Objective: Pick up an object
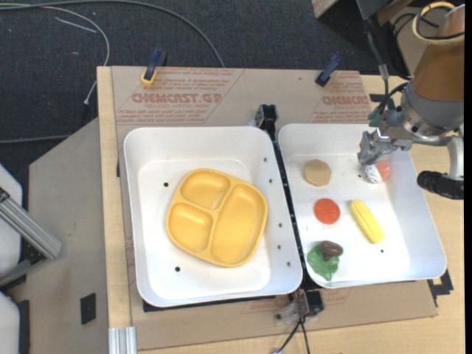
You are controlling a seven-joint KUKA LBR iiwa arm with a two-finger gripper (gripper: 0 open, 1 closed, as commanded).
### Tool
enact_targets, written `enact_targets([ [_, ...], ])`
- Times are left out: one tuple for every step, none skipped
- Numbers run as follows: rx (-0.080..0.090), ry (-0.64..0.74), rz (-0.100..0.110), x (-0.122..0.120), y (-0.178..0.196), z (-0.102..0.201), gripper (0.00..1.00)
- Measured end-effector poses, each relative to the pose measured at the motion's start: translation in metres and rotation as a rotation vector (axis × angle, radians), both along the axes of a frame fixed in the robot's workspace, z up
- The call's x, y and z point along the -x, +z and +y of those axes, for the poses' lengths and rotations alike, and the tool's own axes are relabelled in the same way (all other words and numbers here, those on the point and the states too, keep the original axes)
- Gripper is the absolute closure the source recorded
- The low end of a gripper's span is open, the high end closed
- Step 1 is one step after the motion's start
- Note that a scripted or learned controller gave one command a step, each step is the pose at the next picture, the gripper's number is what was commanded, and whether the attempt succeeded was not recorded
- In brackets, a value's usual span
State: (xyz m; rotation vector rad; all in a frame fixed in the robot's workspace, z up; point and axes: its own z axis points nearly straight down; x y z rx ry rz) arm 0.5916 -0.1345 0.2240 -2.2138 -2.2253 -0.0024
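— Where is the pincer (371,161) right now?

— Low over the right bin (413,264), near its far edge and toward the right side. A small red-and-white object (379,172) lies right at its tip; I cannot tell whether the two touch, nor how far the pincer is open, nor whether it has hold of anything.

— How much room around it?

— The bin's far wall is just behind the pincer, and the right wall is near. Toward the bin's left half sits a tan round piece (318,172), apart from the tip with bare white floor between. Toward the near edge lie a yellow corn cob (366,220), slanted, and a red tomato (327,212) just beside it on the left. At the near-left corner a green leafy piece (322,263) with a brown piece (330,249) on top touches the rim. The near-right part of the floor is bare.

— And the arm (435,72)?

— It comes in from the desk's right edge, its orange band above the grey wrist, pointing steeply down and slightly leftward into the bin.

— The other bin?

— The left bin (147,168) holds a yellow divided tray (216,216) in its middle, well apart from the pincer, with white floor along every wall.
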Motion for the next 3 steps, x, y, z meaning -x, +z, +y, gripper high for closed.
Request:
enact_targets([
  [-0.001,0.002,0.001,0.015,0.01,0.056,1.0],
  [-0.001,0.003,0.002,0.02,0.012,0.117,1.0],
  [0.0,0.0,0.004,0.041,0.006,0.162,1.0],
])
